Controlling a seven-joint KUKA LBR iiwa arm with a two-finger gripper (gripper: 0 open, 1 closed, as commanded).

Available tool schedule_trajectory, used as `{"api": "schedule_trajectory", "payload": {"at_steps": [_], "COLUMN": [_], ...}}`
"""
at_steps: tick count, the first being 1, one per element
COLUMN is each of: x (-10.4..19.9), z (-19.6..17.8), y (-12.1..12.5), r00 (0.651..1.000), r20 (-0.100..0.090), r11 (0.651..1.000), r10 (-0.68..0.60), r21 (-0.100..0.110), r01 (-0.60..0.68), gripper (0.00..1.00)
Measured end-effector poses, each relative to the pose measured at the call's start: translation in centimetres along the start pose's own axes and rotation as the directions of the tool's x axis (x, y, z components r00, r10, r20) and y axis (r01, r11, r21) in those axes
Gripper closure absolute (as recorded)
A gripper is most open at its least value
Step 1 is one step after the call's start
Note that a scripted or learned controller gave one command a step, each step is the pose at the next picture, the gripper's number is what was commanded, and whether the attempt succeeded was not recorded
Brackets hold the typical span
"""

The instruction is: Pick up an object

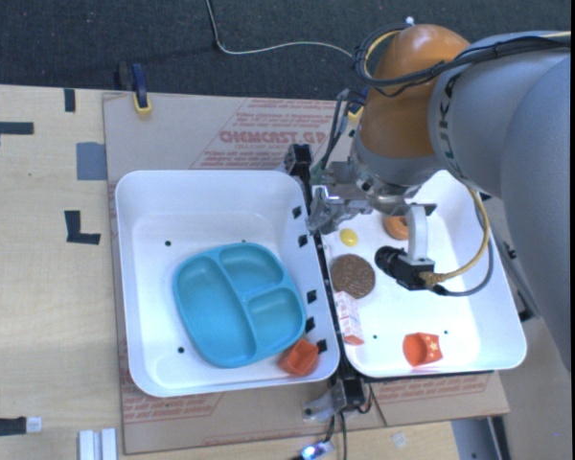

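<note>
My gripper (322, 209) hangs low over the divider between the two bins, at the right bin's (479, 353) upper left corner. Nothing shows held in it. Just below it lies a small yellow piece (347, 238), and below that a round brown disc (353, 276). An orange piece (396, 226) sits to the gripper's right, partly behind the arm. A white and red packet (348, 320) lies along the right bin's left wall. A red-orange block (421, 349) rests near that bin's front. In the left bin (144, 218) lie a blue divided plate (238, 302) and an orange-red lump (300, 356).
The grey arm with its orange band (412, 60) covers the right bin's far half. A black fitting with a cable (407, 268) hangs over the bin's middle. A cardboard sheet (249, 132) lies under both bins, and a yellow clamp (141, 99) sits at its far left corner.
</note>
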State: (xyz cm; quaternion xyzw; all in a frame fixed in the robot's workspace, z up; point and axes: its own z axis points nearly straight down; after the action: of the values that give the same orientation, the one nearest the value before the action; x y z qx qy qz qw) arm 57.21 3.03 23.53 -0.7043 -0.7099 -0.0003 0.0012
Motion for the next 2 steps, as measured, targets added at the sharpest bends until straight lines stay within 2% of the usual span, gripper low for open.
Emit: {"api": "schedule_trajectory", "payload": {"at_steps": [1, 2], "x": [5.7, 7.1], "z": [-0.2, 1.2], "y": [-0.2, 0.7], "r00": [1.000, 1.000], "r20": [0.000, 0.003], "r11": [1.000, 1.000], "r10": [0.000, 0.005], "r21": [0.001, 0.001], "r01": [0.000, -0.005], "gripper": [1.00, 1.00]}}
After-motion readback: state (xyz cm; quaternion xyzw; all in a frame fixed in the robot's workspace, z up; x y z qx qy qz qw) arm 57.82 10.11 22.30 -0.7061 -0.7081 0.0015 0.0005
